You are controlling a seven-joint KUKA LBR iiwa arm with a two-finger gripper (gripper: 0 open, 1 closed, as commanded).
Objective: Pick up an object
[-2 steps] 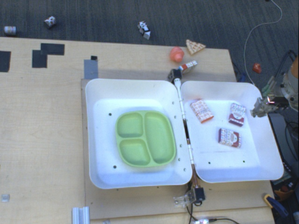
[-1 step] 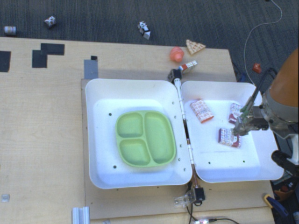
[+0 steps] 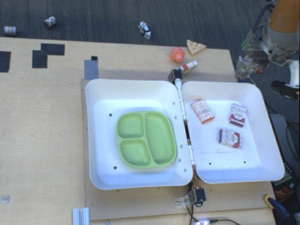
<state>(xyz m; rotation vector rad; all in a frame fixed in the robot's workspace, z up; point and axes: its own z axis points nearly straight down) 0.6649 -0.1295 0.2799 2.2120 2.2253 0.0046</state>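
Three small red-and-white packets lie in the right bin (image 3: 262, 172): one (image 3: 202, 111) at its upper left, one (image 3: 238, 115) at its upper right, one (image 3: 230, 138) nearer the middle. My gripper (image 3: 245, 68) hangs at the upper right, above the bin's far right corner, away from all three packets. A green divided plate (image 3: 146, 139) rests in the left bin (image 3: 101, 125).
Beyond the bins on the bench lie an orange ball (image 3: 177, 54), a pizza-slice toy (image 3: 195, 46) and a small red-capped tube (image 3: 189, 66). Small bits of litter sit on the dark floor at the top. Cables run along the right side.
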